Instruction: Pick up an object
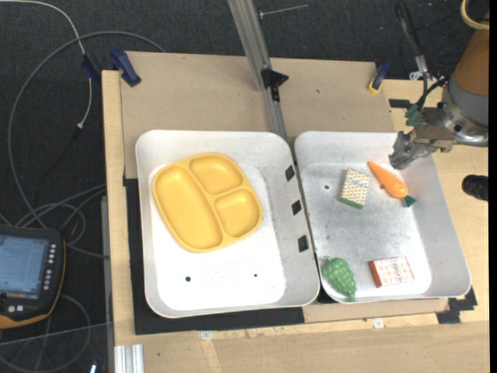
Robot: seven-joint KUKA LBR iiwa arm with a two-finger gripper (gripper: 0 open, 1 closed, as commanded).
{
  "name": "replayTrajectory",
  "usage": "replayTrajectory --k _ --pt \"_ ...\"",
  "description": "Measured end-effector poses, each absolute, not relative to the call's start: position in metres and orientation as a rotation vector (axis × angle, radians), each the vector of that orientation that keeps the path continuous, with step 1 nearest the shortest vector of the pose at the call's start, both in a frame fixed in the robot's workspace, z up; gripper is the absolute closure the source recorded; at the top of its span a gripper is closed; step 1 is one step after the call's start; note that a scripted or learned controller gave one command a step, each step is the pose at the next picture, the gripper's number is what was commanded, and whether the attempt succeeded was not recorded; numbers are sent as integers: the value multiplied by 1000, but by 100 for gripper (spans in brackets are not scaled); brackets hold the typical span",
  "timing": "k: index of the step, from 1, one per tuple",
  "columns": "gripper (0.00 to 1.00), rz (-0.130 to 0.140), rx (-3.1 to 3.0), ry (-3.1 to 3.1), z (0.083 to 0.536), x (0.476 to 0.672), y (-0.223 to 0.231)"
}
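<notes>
Camera view: gripper (404,154) hangs over right bin's (454,243) top right corner, just beside the carrot (388,179); can't tell its opening or any hold. Same bin: patterned box (355,188), red box (391,271), green toy (339,277). Yellow tray (205,200) in left bin (155,286).

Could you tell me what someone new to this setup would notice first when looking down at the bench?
Most striking is the yellow divided plate, lying alone in the left bin. Next comes the orange toy carrot near the far edge of the right bin, with the arm's pincer poised just beside its tip. A green toy sits at that bin's near left corner.
</notes>
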State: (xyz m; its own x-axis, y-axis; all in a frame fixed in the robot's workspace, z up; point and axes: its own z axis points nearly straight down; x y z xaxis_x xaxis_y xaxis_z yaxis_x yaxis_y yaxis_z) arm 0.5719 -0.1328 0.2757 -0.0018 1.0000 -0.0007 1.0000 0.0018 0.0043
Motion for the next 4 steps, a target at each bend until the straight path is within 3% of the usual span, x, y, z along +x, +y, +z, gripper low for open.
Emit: replayTrajectory --k 4 --pt "100 -2 2218 2231 257 508 74"
